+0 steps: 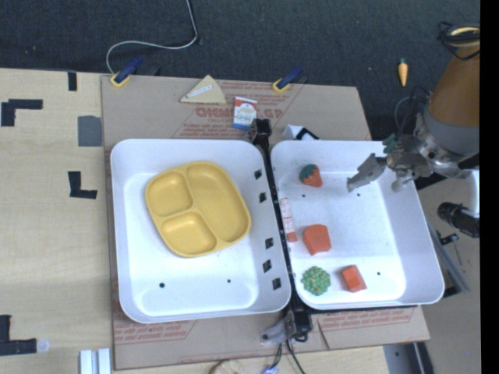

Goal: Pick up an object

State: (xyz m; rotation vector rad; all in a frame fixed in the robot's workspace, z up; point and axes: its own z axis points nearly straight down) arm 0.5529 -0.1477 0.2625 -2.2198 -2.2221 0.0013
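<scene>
The right bin [405, 232] holds four small toy foods: a strawberry [311, 175] near its far edge, an orange block [316, 239] mid-bin, a green broccoli-like piece [316, 280] and a smaller orange piece [353, 278] near the front. All look light and rigid – likely smooth plastic, so slippery; the orange block's flat sides seem the safest place to grip. The pincer [378, 172] hovers over the bin's far right part, well apart from the toys, holding nothing – how wide it stands I cannot tell
</scene>
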